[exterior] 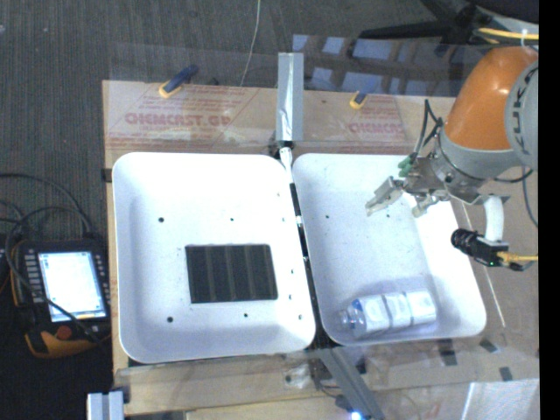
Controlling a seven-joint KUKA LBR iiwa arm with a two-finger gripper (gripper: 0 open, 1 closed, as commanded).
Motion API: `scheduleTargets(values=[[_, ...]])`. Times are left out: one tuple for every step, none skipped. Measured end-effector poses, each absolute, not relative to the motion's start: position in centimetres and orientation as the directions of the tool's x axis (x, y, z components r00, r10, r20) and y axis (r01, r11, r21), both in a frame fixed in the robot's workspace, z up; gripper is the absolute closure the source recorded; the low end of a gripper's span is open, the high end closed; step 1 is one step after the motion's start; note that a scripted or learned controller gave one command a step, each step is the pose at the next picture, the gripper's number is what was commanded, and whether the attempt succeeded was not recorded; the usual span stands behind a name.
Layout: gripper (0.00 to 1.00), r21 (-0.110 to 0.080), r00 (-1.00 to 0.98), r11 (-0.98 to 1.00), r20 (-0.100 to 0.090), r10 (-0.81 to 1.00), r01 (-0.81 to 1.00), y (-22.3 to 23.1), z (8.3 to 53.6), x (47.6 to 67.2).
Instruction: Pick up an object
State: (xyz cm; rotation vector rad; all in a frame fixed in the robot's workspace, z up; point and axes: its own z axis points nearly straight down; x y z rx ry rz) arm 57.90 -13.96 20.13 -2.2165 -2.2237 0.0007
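Dark carpet surrounds a worktop carrying two shallow white plastic bins side by side. Left bin holds a flat dark rectangular ribbed panel, lying near its middle. Right bin holds a clear plastic bottle with white label, lying on its side along the near wall, cap end apparently toward the left.

Grey arm with orange band reaches in from the right; its gripper hangs over the far right part of the right bin, well apart from the bottle. Jaws spread open, nothing between them.

Judgement on handling: bottle looks light, thin-walled, likely to dent under squeeze and to roll if nudged. Smooth surface, probably slippery. Best hold: across the body mid-length, jaws closing on the two long sides, perpendicular to its axis. Closeness to the near wall may crowd one finger. The panel lies flat, offers little edge to pinch; poorer candidate.
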Motion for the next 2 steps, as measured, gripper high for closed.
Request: scheduleTargets(values=[[0.0,0.0,0.1,-0.1,-0.002,0.995,0.995,-20.7,23.7,54.2],[0.0,-0.002,0.261,-0.261,0.0,0.965,0.965,-20.9,25.9,48.4]])
